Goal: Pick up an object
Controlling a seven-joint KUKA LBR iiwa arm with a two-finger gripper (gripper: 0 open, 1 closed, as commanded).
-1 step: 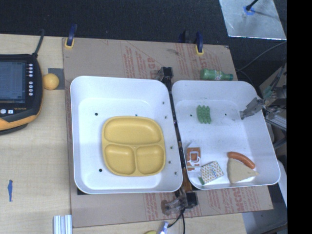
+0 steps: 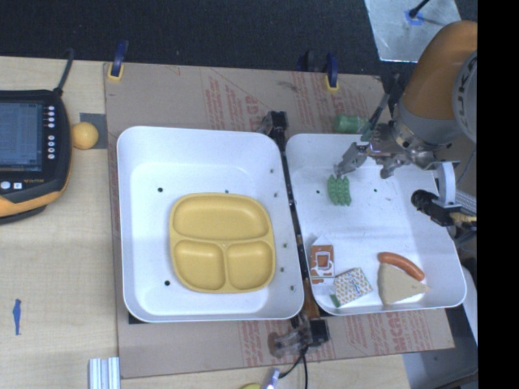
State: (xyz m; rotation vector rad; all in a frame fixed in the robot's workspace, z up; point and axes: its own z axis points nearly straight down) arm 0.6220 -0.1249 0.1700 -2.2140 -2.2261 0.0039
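Note:
In the right bin [image 2: 422,217] a small green ridged block [image 2: 339,190] lies near the back left. My gripper [image 2: 363,168] hovers just above and to the right of it, open, with nothing between its fingers. The left fingertip [image 2: 344,167] is close over the block's upper edge. Along the bin's front lie an orange sausage [image 2: 401,263], a pale wedge [image 2: 401,288], a patterned packet [image 2: 353,285] and a small brown-and-white card [image 2: 322,262].
The left bin [image 2: 146,217] holds a yellow divided plate [image 2: 221,241]. A green piece [image 2: 349,124] lies outside, behind the right bin. A control pendant [image 2: 28,152] and a yellow ball [image 2: 84,134] sit at the far left. The arm [image 2: 438,79] fills the upper right.

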